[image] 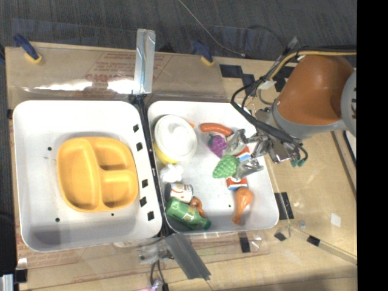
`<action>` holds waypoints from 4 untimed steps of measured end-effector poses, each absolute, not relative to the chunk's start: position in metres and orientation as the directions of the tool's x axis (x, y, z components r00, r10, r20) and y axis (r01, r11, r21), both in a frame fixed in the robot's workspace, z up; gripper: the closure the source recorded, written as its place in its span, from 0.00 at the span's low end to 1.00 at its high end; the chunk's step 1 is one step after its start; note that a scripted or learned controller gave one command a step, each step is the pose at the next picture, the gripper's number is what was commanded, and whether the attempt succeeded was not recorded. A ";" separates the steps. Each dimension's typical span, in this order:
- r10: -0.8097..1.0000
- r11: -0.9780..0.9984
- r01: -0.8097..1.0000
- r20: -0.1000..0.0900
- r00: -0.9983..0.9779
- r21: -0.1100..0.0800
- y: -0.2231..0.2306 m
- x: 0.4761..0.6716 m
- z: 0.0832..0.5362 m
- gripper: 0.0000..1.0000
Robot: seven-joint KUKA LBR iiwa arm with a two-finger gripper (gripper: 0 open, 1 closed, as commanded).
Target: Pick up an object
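Hovering low over the green toy, fingers spread wide, nothing held. Could slip off or grab the purple toy touching it.

The arm comes into the camera view from about three o'clock, its broad orange band filling the upper right with a grey section at the very edge. Black and yellow cables loop over the wrist at roughly eleven o'clock from the band. Below the band the wrist narrows toward the end effector, which points toward nine o'clock. Its two metal fingers are spread apart, one toward twelve o'clock, the other toward six, with nothing visibly clamped between them.
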State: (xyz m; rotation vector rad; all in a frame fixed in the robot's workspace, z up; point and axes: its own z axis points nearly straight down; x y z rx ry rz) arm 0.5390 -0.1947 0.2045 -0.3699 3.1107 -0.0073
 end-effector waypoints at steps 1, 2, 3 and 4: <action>-0.321 0.947 -0.321 0.002 -0.947 0.002 -0.197 0.557 0.164 1.00; -0.179 0.984 -0.179 -0.006 -0.984 -0.003 -0.210 0.623 0.217 1.00; -0.094 0.996 -0.094 0.003 -0.996 0.002 -0.199 0.650 0.156 1.00; 0.012 1.000 0.012 -0.013 -1.000 -0.005 -0.211 0.659 0.276 1.00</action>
